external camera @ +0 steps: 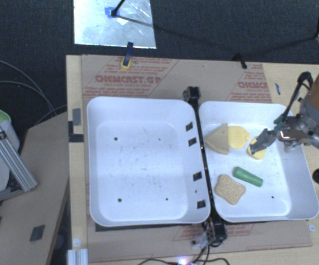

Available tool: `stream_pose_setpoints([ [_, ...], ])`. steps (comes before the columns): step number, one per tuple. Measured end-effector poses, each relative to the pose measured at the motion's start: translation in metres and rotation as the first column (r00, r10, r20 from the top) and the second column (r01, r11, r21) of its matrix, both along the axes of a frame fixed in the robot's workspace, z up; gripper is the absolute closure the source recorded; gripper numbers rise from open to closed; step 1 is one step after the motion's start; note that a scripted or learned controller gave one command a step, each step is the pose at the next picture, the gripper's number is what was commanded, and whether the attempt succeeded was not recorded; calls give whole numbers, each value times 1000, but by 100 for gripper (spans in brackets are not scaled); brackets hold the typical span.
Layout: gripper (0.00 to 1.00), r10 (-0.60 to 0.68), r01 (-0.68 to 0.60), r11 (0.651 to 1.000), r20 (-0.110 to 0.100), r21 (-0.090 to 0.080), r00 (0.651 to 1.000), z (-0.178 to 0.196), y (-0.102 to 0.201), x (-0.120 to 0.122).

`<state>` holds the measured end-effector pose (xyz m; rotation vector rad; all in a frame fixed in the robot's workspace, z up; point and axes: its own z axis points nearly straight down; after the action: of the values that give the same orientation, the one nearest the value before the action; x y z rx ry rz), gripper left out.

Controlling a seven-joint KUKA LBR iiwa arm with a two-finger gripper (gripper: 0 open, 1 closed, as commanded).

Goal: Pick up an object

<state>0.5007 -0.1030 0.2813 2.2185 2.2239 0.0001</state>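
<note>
looks like the approach step: the grey arm's dark jaws point(262, 140) hang right over a small pale yellow piece point(257, 150) in the right-hand white bin point(300, 203), can't tell if they're open or closed, next it needs a clean pinch and lift.

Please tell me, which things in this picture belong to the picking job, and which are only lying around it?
For the job:
- tool, low over the right bin
- yellow piece under the tool
- tan wedge
- yellow disc
- green cylinder
- cracker

Lying about:
- left bin
- cardboard sheet
- foil sheet
- yellow clamp
</note>
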Motion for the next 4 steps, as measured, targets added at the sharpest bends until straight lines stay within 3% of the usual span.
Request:
stream_pose_setpoints([
  [1,0,-1,1,1000,-9,2,1000,-108,4,-16],
  [2,0,-2,2,1000,8,-4,1000,-194,13,4],
  [3,0,-3,3,1000,15,-5,1000,-193,18,-10],
  [4,100,-1,1,1000,5,1,1000,-186,20,-12],
])
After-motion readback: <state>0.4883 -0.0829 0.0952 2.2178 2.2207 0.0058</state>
